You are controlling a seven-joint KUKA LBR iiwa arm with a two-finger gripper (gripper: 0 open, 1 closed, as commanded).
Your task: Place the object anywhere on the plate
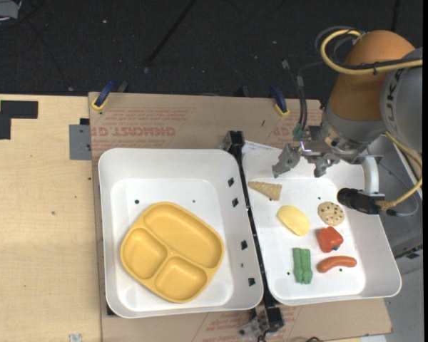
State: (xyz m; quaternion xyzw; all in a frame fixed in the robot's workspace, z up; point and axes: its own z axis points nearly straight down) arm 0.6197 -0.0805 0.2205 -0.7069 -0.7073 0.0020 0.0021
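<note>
Fingers (303,164) spread wide, holding nothing, at 12 o'clock of right bin (385,276). Toy food crowded at 6 o'clock — wrong-item grab likely; yellow plate (172,250) waiting left.

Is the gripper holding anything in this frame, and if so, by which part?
Nothing is held. The gripper hangs open over the far edge of the right bin, with no item between its fingers; the food pieces all lie on the bin floor.
</note>
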